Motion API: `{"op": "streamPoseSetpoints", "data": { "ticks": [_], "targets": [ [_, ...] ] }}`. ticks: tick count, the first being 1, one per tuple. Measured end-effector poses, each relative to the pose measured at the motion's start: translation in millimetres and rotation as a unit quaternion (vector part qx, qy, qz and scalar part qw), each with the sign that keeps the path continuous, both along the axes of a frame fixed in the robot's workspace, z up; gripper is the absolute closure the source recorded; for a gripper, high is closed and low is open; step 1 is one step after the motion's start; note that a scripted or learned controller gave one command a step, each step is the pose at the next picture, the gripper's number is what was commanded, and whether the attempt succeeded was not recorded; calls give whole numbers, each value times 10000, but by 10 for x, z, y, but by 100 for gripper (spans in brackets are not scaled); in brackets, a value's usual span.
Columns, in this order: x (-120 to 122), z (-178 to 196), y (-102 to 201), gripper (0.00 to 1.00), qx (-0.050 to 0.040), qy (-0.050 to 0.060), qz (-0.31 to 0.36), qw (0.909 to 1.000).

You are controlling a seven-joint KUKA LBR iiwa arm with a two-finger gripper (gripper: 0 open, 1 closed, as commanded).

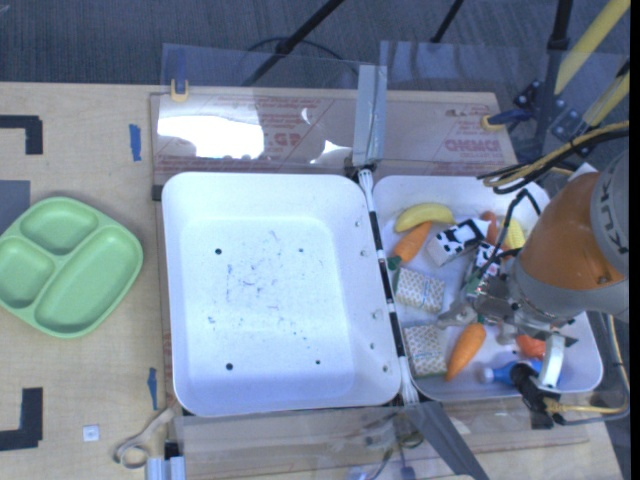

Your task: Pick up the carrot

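**Gripper low over the right bin, carrot at its tip**

Carrot [464,349] lies in the right bin [592,368], tilted, thick end up-right and thin tip down-left, near the bin's front-left part. We see little open room around it: a patterned packet [424,348] lies just beside its left, a second patterned packet [418,289] sits above that, and the divider wall between the bins is close on the left. The bin's front rim runs just below the carrot tip.

Gripper [478,306] hangs just above the carrot's thick end, metal parts appearing to touch or nearly touch it. We cannot tell how far apart it stands, or whether the carrot is held; the arm [565,253], with its orange band, covers much of the bin's right half.

Other items in the right bin: a banana [424,214] at the back, a second orange carrot-like piece [411,244] under it, a black-and-white object [462,239], and blue [520,374] and red [532,346] small pieces at the front right.

The left bin [270,288] has a wide white floor with faint blue scuffs. Both bins sit on a light wooden counter [80,118]; a green divided plate [66,265] lies well apart at the far left. Clear panels stand behind the bins, dark carpet beyond.
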State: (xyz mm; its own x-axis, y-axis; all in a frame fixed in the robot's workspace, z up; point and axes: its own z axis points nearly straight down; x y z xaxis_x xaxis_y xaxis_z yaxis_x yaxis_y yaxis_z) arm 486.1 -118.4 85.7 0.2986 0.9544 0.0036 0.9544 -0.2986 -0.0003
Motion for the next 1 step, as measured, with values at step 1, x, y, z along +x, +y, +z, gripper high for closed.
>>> {"op": "streamPoseSetpoints", "data": {
  "ticks": [1],
  "targets": [
    [8,74,-8,100,-9,-3,-10,10000]
  ]
}}
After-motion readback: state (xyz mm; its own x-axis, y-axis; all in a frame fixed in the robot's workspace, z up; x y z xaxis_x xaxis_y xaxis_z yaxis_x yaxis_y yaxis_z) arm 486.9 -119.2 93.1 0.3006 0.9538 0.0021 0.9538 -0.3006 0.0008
